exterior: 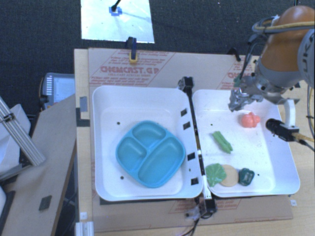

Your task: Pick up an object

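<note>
Two white bins sat side by side on your bench. Your pincer (239, 101) hung over the upper part of the right bin (280, 181), just up-left of the pink toy (250, 120); whether it was open or closed I could not tell. Below lay a green pod (222, 142), and along the lower edge a green leaf (214, 173), a tan disc (229, 175) and a dark green piece (246, 176). A blue divided plate (149, 153) filled the left bin (106, 102).
</note>
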Tool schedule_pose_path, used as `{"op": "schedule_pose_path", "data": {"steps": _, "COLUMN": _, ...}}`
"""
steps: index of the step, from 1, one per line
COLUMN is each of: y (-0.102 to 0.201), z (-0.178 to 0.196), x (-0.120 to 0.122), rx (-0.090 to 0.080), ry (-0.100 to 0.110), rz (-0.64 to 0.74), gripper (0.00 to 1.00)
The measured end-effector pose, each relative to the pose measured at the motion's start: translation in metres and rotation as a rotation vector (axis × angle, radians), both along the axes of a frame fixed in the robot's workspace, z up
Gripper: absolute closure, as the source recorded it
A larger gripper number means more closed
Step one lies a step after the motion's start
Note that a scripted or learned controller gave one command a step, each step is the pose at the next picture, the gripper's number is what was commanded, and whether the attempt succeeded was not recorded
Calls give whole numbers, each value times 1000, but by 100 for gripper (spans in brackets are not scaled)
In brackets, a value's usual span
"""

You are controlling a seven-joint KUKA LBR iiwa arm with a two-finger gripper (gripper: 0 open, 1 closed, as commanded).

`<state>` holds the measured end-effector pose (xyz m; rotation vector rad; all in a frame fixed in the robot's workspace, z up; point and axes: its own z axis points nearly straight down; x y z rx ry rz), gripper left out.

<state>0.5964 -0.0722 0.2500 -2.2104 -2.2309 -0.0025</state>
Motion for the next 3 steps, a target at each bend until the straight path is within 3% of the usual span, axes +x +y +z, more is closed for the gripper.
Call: {"op": "schedule_pose_path", "data": {"steps": 3, "y": 139, "z": -5, "x": -22, "rx": 0, "ry": 0, "rz": 0, "gripper": 100}}
